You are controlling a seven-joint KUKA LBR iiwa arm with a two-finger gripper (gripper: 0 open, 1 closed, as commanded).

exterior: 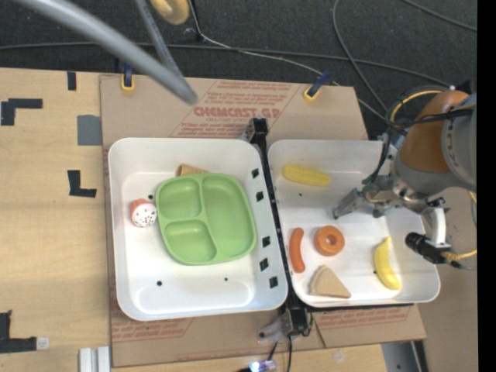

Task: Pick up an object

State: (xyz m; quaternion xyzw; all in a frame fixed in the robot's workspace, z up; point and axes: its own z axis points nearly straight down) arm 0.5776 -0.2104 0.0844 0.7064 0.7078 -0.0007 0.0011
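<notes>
Hovering at right bin's (422,289) 3 o'clock rim, gripper (353,204) state unclear; bare floor between corn (305,177) at 11 and banana (386,265) at 4.

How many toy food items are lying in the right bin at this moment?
5: a corn cob at the back, a sausage by the left wall, an orange donut mid-bin, a sandwich wedge in front, a banana right. The arm may hide more.

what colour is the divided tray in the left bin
Light green. The divided tray shows clearly in the camera view, lying in the left bin.
</notes>
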